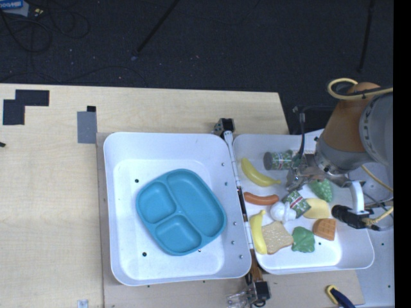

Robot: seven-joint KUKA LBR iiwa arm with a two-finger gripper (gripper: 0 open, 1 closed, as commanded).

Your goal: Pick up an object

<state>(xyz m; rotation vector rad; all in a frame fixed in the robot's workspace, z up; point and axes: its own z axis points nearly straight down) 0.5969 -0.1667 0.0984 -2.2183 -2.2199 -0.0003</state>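
**Arm low over the right bin, hand among the toy food**

The hand [297, 179] sits down in the right bin [359, 255], at the end of the grey arm [359, 133] that comes in from the right with its orange band above the wrist. The metal parts of the hand are tangled in with the objects below, and I cannot tell whether the hand is spread or pressed together, nor whether anything is caught in it.

Just beside the hand lies a small can with a green label [280, 160], on its side near the bin's upper edge. A little to the left is a yellow banana [257, 173], and under it an orange-red sausage [261, 198]. Right below the hand are a small packet with green and white print [297, 201] and a white ball [278, 212], touching or nearly so. To the right of these are a green leafy piece [323, 190] and a pale yellow lemon-like piece [316, 208].

Nearer the front of the bin lie a slice of bread [277, 237], a second yellow piece [257, 231] against its left side, a green broccoli piece [303, 240] and an orange waffle-like square [325, 228].

The left bin [122, 172] holds a blue plate with three sections [180, 211], lying flat. Both bins rest on the pale wooden desk [45, 223].
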